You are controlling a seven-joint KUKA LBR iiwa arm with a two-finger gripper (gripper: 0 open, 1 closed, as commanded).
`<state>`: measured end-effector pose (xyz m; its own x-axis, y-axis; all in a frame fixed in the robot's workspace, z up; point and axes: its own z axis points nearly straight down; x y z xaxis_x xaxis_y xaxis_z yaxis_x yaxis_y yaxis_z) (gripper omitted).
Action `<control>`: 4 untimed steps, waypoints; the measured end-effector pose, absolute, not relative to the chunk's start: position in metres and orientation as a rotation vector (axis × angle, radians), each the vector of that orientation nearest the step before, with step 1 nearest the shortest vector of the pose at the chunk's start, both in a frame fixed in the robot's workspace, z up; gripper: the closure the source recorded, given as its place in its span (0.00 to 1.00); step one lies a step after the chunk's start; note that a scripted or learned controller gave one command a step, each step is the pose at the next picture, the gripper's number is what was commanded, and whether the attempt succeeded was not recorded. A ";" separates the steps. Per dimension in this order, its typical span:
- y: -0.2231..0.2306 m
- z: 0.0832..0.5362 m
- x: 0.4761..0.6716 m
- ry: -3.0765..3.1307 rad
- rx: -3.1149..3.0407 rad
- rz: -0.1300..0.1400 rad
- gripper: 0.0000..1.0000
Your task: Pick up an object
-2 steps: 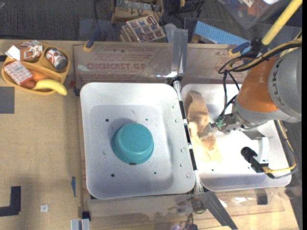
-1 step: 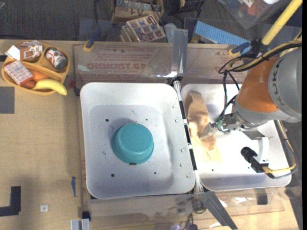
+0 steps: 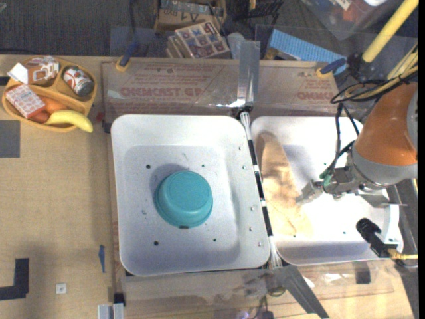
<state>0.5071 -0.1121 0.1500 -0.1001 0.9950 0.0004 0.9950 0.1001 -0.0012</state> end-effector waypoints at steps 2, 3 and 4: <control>-0.096 0.091 0.590 -2.349 -2.104 -0.011 0.00; -0.094 0.102 0.591 -2.352 -2.099 -0.014 1.00; -0.094 0.102 0.591 -2.352 -2.099 -0.014 0.00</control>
